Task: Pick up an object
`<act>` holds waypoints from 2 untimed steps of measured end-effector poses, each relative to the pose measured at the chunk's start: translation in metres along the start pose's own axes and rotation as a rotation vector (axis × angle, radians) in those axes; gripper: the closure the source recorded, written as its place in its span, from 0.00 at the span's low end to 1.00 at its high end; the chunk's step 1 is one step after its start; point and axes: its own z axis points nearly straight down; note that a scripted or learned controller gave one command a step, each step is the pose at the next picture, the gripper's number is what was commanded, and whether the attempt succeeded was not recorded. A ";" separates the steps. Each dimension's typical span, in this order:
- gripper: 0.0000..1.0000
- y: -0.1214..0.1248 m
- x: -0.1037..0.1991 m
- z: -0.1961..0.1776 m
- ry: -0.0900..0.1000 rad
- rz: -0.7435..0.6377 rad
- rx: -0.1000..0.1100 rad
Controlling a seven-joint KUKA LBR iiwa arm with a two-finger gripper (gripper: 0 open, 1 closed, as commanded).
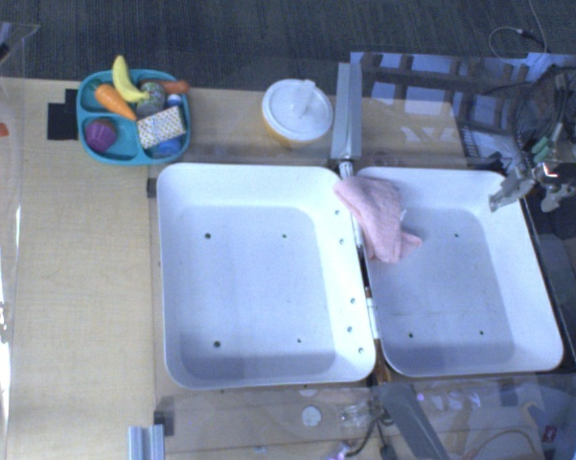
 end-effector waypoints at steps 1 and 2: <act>0.00 0.069 0.039 0.139 0.001 -0.070 0.001; 0.00 0.063 0.066 0.015 -0.001 -0.158 -0.007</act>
